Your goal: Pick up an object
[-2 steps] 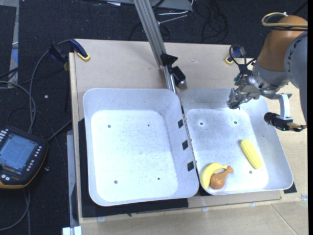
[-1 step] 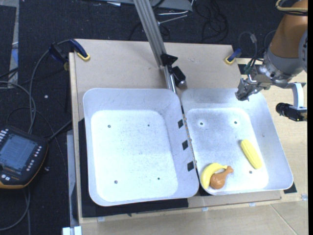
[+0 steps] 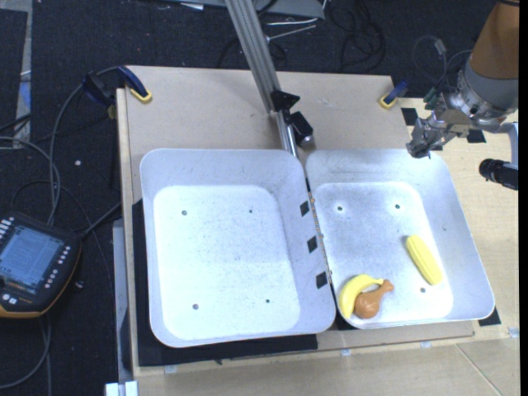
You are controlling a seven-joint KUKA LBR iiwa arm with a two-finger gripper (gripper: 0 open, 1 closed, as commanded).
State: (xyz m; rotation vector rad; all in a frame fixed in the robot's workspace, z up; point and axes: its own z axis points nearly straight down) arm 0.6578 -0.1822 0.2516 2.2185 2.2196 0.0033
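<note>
The right bin (image 3: 363, 200) holds three toy foods. A yellow corn cob (image 3: 423, 259) lies near its right side. At its front rim a yellow banana (image 3: 355, 289) curls around a brown drumstick (image 3: 370, 300), and the two touch. My gripper (image 3: 421, 145) hangs over the bin's back right corner, well behind the corn cob, with nothing seen between its fingers.
The left bin (image 3: 223, 246) lies beside the right one. A slanted metal post (image 3: 262, 64) rises from between the bins at the back. Yellow clamps (image 3: 139, 95) mark the bench's back corners. A pendant (image 3: 29, 262) lies on the floor at left.
</note>
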